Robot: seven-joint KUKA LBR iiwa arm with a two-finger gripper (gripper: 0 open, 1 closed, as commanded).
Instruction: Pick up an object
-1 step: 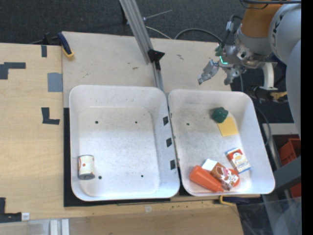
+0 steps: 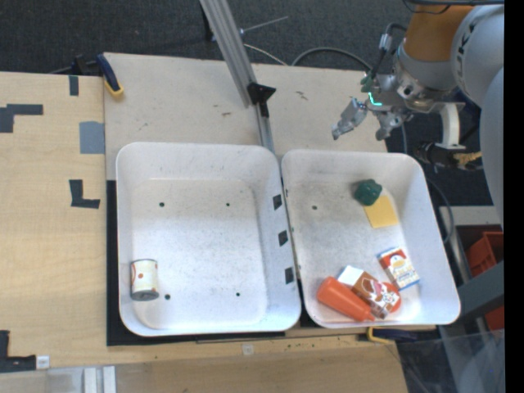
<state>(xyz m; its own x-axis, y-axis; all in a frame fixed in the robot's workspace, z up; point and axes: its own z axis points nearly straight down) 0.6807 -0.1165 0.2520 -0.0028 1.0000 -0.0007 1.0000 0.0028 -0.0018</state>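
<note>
Overhead, the grey arm (image 2: 458,31) with its orange band reached in from the right, and its pincer (image 2: 354,121) hung above the bare surface (image 2: 188,97) just beyond the far rim of the right bin (image 2: 426,195). Its fingers stood apart, with nothing between them. The right bin held most of the objects: a dark green lump (image 2: 368,191) touching a yellow square piece (image 2: 381,212) near the far side, and toward the near side a small red-and-white carton (image 2: 398,268), an orange bottle-like item (image 2: 344,299) lying flat, and a brownish packet (image 2: 376,291) resting against it. The left bin (image 2: 131,170) held a small can (image 2: 144,279) lying near its near left corner. A slanted metal pole (image 2: 233,39) crossed the surface behind the bins.
</note>
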